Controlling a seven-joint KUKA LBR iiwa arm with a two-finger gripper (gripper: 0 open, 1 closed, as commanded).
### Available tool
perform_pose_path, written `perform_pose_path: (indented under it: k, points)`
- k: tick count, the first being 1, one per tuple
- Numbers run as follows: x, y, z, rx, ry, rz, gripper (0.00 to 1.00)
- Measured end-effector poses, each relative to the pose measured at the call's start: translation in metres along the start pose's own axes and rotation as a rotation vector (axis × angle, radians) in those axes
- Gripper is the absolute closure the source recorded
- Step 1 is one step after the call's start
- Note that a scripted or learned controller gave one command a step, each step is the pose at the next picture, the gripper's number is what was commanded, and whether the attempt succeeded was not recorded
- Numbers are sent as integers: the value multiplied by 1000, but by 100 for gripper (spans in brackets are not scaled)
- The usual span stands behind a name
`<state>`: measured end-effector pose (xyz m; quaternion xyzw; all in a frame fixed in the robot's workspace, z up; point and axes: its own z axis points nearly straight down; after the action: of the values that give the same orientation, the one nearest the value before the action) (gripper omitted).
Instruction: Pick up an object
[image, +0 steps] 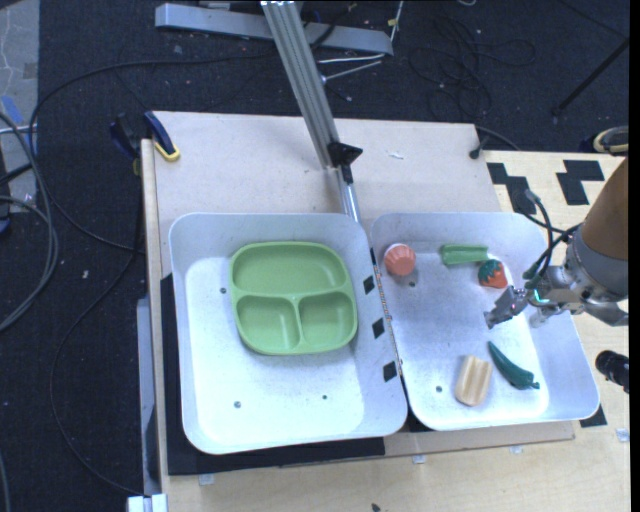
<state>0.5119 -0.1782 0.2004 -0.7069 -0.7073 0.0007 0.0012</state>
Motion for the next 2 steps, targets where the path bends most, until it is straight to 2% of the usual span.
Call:
perform_pose_path:
  k: [1,2]
  points:
    - [0,1,-1,-2,-1,0,0]
    - [-6,5,45,0,0,1,0]
